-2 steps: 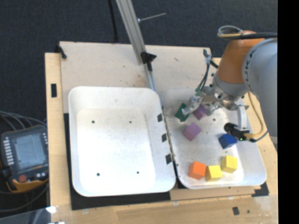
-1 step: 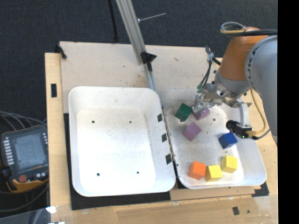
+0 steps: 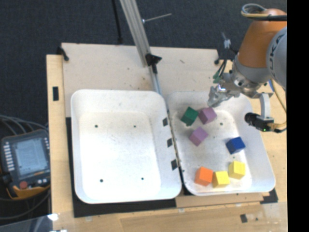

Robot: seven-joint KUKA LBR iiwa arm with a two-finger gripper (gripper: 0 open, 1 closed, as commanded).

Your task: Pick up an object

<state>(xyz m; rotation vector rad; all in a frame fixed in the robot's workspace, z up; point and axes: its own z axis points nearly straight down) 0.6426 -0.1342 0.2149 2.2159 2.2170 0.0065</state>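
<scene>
On our table (image 3: 111, 66) the right bin (image 3: 251, 182) holds blocks; our pincer (image 3: 216, 98) (grip state we cannot tell) hovers just above-right of the purple cube (image 3: 207, 115)

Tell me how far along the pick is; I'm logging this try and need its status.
Done: the arm has reached into the right white bin, with the gripper at its far end, just above the upper purple block beside the green block. In hand: nothing shows between the fingers. Left: every block lies on the bin floor, including the lower purple block, so closing on one and lifting remain.
</scene>
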